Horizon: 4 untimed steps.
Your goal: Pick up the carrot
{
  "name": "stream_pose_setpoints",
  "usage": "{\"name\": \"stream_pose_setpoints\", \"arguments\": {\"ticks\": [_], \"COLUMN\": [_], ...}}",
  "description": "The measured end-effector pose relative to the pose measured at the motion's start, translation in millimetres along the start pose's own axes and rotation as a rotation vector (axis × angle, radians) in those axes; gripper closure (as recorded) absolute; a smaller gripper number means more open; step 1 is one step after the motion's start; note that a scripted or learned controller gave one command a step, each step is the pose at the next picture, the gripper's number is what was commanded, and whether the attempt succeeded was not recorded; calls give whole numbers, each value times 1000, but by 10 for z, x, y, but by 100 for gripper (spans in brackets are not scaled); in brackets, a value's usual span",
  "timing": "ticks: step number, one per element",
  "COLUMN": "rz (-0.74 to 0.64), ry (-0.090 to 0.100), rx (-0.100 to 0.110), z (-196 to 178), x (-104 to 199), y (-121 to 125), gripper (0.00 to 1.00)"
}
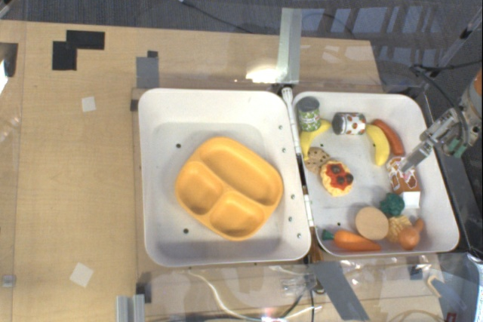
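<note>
Two white bins sit side by side: the left bin [151, 185] and the right bin [438, 185]. There is one yellow plate [229, 186] with three compartments. Two cans: a green one [308, 115] and a red-and-white one [349, 124]. Two bananas [312, 138] [378, 143]. One each of carrot [356, 241], sausage [388, 136], pizza [336, 178], cookie [317, 159], round tan disc [371, 223], broccoli [392, 204] and onion [409, 236]. One gripper [413, 160].
</note>
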<state>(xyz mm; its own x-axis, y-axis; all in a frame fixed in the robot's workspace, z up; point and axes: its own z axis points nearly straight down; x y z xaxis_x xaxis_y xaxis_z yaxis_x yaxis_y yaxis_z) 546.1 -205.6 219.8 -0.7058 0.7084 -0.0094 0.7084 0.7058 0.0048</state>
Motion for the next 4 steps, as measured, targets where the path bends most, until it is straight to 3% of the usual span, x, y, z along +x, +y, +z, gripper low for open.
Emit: {"name": "stream_pose_setpoints", "arguments": {"ticks": [1, 2, 3, 4], "rz": [234, 316, 683, 709], "ry": [6, 5, 4, 4], "rx": [3, 4, 4, 0], "z": [608, 674, 593, 1269], "x": [37, 474, 456, 1176], "y": [-26, -283, -85, 358], "gripper": [0, 0, 0, 0]}}
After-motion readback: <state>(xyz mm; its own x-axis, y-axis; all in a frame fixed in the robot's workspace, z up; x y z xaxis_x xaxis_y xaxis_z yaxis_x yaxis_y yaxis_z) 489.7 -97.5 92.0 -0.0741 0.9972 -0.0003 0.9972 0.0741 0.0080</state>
